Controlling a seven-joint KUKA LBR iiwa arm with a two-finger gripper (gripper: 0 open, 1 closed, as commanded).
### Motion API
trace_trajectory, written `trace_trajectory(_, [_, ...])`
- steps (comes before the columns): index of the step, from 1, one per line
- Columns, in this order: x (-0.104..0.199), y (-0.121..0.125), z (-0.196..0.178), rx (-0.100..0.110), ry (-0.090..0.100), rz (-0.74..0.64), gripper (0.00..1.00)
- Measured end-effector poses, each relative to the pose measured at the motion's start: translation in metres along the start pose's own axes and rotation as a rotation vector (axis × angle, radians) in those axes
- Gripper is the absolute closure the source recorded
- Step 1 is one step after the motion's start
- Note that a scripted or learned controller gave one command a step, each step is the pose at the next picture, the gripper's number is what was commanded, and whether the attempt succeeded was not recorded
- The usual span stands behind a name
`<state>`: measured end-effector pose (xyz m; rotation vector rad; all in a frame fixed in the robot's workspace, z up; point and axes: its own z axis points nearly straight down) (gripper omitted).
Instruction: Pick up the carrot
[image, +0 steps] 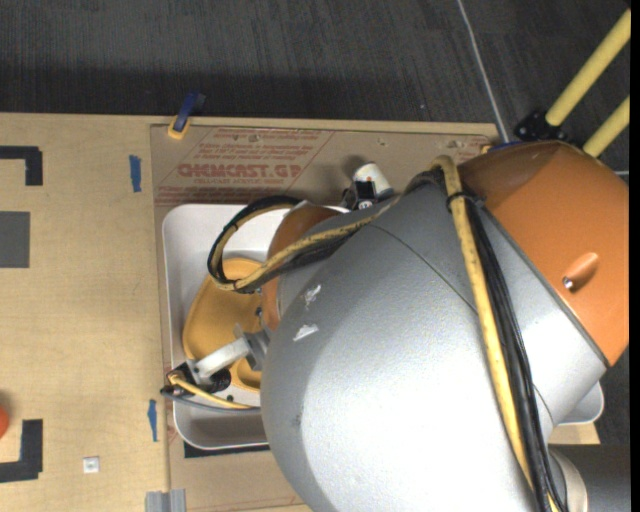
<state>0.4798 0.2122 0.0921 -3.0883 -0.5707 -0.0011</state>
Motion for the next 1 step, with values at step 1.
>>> trace_trajectory(1, [0.0,0.0,0.0,0.0,0.0,0.0,0.0])
